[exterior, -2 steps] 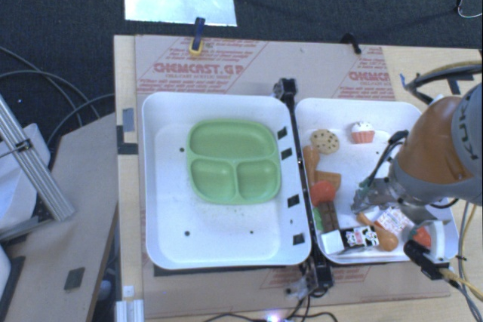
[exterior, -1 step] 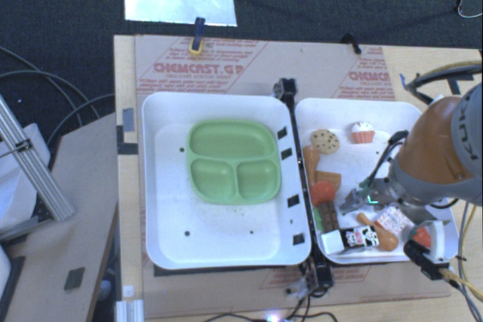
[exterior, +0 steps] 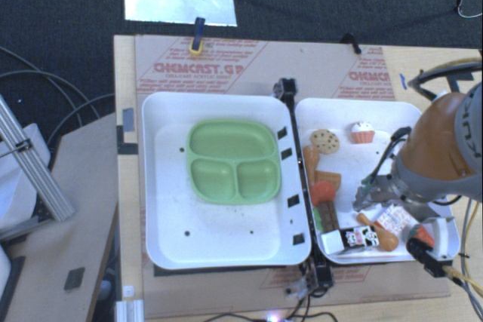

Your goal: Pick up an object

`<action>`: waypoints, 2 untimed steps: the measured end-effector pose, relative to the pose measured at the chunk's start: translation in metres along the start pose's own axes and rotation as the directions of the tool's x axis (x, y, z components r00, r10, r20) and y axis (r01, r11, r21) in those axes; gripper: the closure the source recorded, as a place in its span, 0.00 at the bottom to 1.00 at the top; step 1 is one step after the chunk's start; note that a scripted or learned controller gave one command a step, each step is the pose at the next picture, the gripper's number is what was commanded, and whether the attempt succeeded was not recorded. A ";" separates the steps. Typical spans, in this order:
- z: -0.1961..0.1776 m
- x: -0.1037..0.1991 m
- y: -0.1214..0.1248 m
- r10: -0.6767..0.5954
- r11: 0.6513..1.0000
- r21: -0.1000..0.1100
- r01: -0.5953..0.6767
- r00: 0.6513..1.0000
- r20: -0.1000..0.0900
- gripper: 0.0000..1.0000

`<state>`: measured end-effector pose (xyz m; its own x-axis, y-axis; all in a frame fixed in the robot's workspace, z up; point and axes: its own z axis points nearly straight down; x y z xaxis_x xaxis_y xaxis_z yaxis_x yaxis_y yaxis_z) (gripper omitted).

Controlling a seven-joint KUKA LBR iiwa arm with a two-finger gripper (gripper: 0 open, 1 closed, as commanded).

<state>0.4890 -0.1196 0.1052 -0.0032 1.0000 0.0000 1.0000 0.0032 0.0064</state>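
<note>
The right bin (exterior: 404, 113) holds several toy foods. A chocolate-chip cookie (exterior: 324, 139) and a pink cupcake (exterior: 363, 133) lie near its far side. An orange carrot (exterior: 311, 159), a brown toast slice (exterior: 328, 180), a red piece (exterior: 324, 194) and a dark green piece (exterior: 329, 217) line its left wall. At the front lie a black-and-white carton (exterior: 358, 238), a drumstick (exterior: 379, 234) and a white-red packet (exterior: 394, 219). My gripper (exterior: 367, 197) hangs low over the bin's front middle, just above the drumstick and the packet. The arm hides what is under it.
The left bin (exterior: 162, 237) holds a green divided plate (exterior: 232, 162). A black hinge strip (exterior: 296, 162) runs between the bins. The arm's orange band (exterior: 445, 139) covers the right bin's right side. Cardboard (exterior: 226, 64) lies under both bins.
</note>
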 end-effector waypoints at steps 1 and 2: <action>-0.010 0.000 0.001 -0.001 1.000 -0.003 0.001 1.000 0.000 1.00; -0.004 -0.048 0.073 -0.001 1.000 -0.002 0.001 1.000 0.005 1.00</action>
